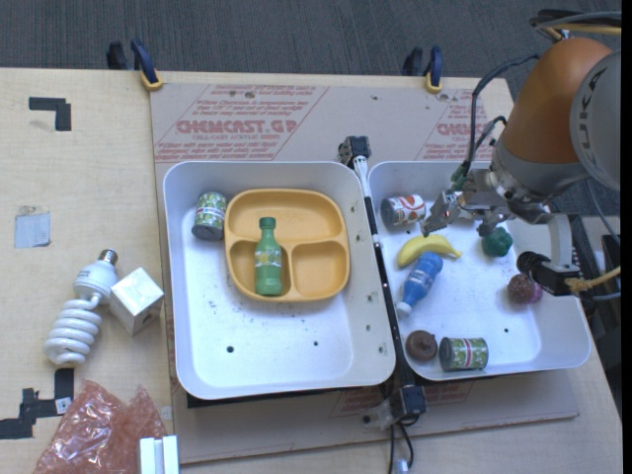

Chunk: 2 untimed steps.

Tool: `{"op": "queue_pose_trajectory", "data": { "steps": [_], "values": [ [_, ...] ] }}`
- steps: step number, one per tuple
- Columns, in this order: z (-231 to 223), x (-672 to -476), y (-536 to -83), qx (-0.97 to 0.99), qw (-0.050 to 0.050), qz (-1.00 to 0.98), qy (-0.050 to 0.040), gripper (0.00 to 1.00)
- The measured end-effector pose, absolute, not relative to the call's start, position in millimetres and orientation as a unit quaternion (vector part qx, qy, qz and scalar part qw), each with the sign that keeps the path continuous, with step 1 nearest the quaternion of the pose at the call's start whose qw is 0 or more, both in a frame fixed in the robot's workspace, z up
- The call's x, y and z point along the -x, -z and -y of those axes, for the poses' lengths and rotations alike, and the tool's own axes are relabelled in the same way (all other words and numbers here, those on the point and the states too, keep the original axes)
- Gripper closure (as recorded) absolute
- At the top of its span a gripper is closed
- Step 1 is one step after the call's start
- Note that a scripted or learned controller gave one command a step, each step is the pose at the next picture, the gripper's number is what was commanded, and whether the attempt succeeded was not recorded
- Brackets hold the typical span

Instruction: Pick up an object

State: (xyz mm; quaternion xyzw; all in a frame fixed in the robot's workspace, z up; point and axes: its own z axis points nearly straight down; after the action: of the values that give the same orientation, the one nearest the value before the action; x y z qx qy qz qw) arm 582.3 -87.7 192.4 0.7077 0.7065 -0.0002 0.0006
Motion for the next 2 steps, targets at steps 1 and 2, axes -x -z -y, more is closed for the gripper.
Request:
{"op": "queue_pose_trajectory", "data": {
  "steps": [1,2],
  "values": [
    [104,-635.4,-162,-0.706,0.001,-0.708,0.0003,0.0],
    [164,-659.2,-188,-0.707,0.001,-0.707,-0.0001,0.0]
  ]
}}
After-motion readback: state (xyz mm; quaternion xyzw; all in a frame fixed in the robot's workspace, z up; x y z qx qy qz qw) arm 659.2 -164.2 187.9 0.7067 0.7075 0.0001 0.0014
